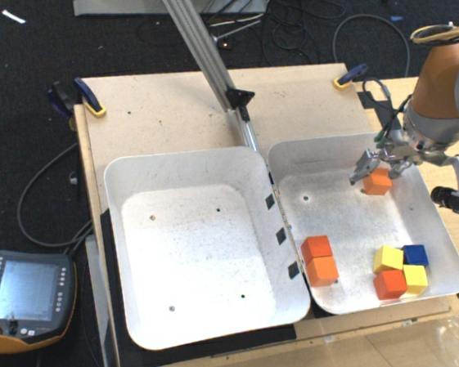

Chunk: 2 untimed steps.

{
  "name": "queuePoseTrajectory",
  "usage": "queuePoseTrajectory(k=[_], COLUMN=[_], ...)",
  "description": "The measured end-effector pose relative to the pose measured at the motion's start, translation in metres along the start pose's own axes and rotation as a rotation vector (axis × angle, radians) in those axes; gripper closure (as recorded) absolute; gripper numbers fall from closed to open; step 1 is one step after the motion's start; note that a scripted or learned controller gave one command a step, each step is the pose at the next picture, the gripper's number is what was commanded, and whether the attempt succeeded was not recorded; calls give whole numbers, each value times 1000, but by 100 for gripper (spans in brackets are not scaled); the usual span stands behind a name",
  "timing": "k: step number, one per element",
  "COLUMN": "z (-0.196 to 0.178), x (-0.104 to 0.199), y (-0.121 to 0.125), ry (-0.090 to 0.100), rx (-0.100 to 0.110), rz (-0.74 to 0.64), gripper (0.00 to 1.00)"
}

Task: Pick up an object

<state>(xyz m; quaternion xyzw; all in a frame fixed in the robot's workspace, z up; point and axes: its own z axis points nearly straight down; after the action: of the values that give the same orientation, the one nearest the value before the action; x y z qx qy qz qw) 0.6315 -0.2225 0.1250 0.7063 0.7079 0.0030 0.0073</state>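
Observation:
My gripper hangs over the upper right part of the right bin, shut on a small orange block that shows just below its fingers, lifted off the bin floor. Lower in the same bin a taller orange block stands near the divider. A cluster of yellow, blue, red-orange and yellow blocks sits at the lower right corner.
The left bin lies beside the right one. A metal pole slants down from the top to the bins' junction. A teach pendant rests on the floor at left. Clamps hold the board corners.

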Motion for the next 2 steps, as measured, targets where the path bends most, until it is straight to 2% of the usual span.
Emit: queuePoseTrajectory(k=[1, 2], z=[-9, 4], x=[0, -1], y=[1, 22], ry=[-2, 0], rx=[-3, -6], rz=[0, 2], gripper=[100, 100])
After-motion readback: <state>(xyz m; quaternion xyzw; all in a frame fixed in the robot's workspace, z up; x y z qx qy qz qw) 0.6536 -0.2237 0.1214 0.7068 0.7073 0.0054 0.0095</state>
